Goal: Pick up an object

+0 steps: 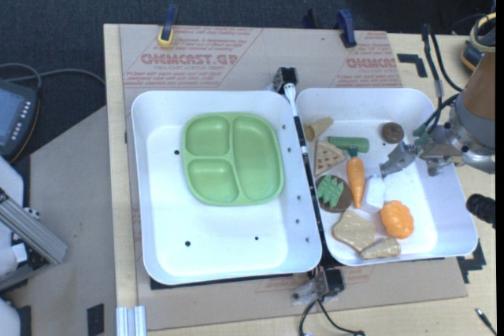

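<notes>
My gripper [398,158] hangs over the right bin [409,100], in its right half, with the arm coming in from the right edge. It is just right of the orange carrot [356,179] and below the small brown round piece [392,132]. An orange fruit [396,219] lies below the gripper, apart from it. Further left are a waffle-patterned triangle [328,157], a green-handled tool [349,143] and a tan wedge [319,127]. I see nothing held by the gripper.
A green leaf on a brown disc [332,193] and two bread slices [356,228] lie at the right bin's front. The left bin [157,193] holds a green divided plate [233,157]. A black-edged divider [303,169] separates the bins.
</notes>
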{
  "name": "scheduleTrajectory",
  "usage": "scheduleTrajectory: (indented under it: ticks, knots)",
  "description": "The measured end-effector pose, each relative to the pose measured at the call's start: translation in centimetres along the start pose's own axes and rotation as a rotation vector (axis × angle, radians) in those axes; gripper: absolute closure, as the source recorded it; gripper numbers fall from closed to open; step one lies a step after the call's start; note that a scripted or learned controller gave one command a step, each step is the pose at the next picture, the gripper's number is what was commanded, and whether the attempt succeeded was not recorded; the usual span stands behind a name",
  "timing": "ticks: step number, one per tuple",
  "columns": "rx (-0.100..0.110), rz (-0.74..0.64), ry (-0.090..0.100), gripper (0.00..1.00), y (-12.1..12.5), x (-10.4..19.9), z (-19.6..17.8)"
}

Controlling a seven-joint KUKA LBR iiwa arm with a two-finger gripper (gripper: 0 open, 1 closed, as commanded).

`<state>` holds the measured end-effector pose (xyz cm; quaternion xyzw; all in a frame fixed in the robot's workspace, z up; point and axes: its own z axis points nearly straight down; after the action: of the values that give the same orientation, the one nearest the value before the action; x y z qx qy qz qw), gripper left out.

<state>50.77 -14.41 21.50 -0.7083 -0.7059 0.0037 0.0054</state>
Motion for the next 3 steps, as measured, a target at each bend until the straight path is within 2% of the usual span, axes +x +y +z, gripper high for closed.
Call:
scheduleTrajectory:
  ticks: [1, 2, 3]
  knots:
    - [-0.013, -0.003, -0.002, 0.0, 0.3, 0.0, -0.6]
    - [-0.005, -0.004, 0.0, 0.0, 0.5, 0.7, 5.6]
    - [-0.006, -0.003, 0.0, 0.0, 0.5, 0.5, 9.9]
